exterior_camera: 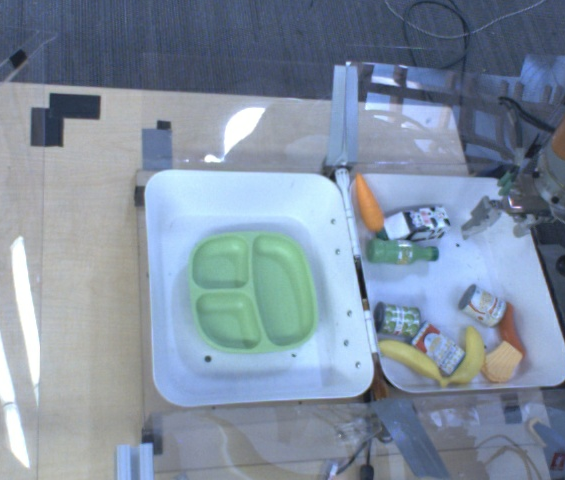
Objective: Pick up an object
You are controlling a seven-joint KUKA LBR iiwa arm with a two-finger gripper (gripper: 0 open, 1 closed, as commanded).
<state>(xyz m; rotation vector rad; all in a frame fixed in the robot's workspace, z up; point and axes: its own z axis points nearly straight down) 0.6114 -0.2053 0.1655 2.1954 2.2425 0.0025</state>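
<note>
My gripper [497,215]: fingers spread, empty — above right bin's [547,298] far edge.
Nearest object: toy cow [417,222], beside green bottle [400,252].
Risk: crowding — I might nudge the carrot [367,203] and miss.

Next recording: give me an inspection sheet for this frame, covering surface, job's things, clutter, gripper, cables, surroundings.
Surface: wooden bench bearing left bin and right bin.
Job's things: in right bin, carrot, green bottle, two bananas, small cans, other small items.
Clutter: green divided plate in left bin.
Gripper: gripper above right bin's far right, holding nothing visible.
Cables: loose cable on floor behind.
Surroundings: grey carpet.
</note>
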